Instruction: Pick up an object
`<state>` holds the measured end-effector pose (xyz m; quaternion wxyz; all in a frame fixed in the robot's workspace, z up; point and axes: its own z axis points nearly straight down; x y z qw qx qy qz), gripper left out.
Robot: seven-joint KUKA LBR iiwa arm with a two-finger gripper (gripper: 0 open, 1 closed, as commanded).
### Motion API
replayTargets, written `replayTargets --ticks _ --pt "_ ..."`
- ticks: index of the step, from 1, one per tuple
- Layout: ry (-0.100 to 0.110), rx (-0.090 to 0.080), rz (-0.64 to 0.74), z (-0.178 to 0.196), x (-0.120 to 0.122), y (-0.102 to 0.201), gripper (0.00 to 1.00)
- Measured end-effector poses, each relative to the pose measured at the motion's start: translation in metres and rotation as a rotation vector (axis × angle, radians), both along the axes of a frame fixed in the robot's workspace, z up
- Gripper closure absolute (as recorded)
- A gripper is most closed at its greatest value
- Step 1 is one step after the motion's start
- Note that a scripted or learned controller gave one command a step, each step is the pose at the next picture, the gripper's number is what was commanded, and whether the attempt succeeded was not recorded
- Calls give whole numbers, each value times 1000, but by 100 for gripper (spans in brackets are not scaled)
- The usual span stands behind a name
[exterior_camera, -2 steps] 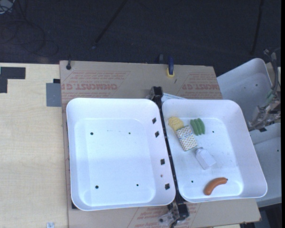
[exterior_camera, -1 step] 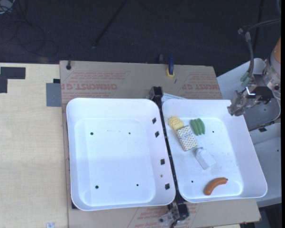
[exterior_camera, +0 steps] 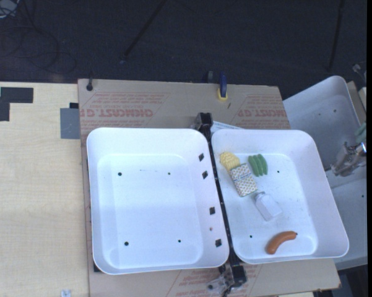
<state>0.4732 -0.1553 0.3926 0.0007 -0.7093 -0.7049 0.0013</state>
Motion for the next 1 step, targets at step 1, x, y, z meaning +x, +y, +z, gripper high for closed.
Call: replayTargets --ticks 1 --pt "-5 2 17 30 4 96 100"
